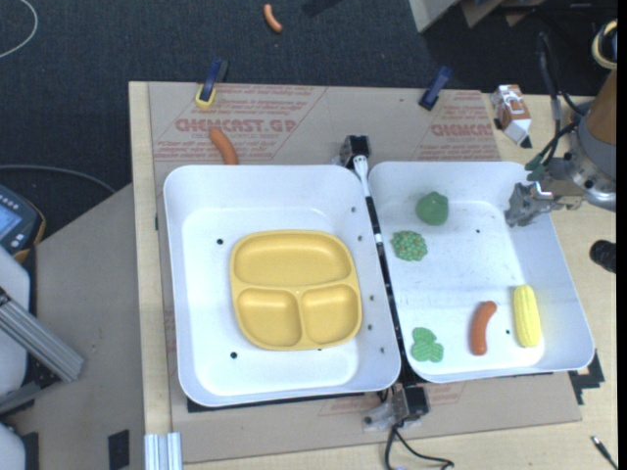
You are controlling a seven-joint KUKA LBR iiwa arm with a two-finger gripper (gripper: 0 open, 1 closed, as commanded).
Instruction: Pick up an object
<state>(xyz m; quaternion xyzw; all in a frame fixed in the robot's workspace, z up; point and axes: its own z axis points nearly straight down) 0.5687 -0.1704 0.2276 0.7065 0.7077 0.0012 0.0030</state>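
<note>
We see a yellow divided tray (294, 290) in the left white bin (186, 262) at frame centre-left, two blue clamps (210, 83) at the bench's upper edge, an orange sausage (223, 146) on the cardboard, and another (272, 18) on the dark floor above

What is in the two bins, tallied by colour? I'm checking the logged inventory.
Green: 3, a round piece, a bumpy piece, a leafy piece
Yellow: 2, the tray and the corn
Orange: 1, the sausage
Total: 6
</note>
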